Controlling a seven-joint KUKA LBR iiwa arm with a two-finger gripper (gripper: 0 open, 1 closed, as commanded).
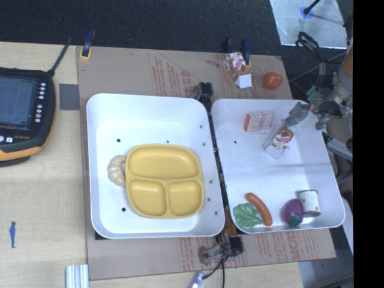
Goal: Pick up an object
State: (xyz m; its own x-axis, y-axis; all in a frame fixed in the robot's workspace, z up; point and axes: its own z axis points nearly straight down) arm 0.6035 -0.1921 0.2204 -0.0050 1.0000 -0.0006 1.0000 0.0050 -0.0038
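The gripper (295,114) hangs over the far right part of the right bin (312,161), slanting down and to the left from the arm (333,104) at the right edge. From this view I cannot tell whether it is released or clenched, and nothing can be seen gripped in it. Its tip is just beside the far end of a small red and white carton (279,143), which lies tilted on the bin floor; whether the two touch is not clear.

To the left of the gripper, in the same bin, lies an orange box (259,121), near the carton but apart from it. Along the near side of this bin are a green leaf (245,215) with a sausage (259,209) touching its right edge, then a purple piece (293,212) and a can (308,201) on its side, just beside each other in the near right corner.

The left bin (108,119) holds a yellow divided plate (163,180), with a beige lump (116,170) against its left rim.

Both bins sit on a cardboard sheet (150,71). On the sheet, beyond the right bin, stand a second small carton (238,69) and, to its right, a red tomato (272,80). A pendant (21,113) with a screen lies on the bench at the far left.
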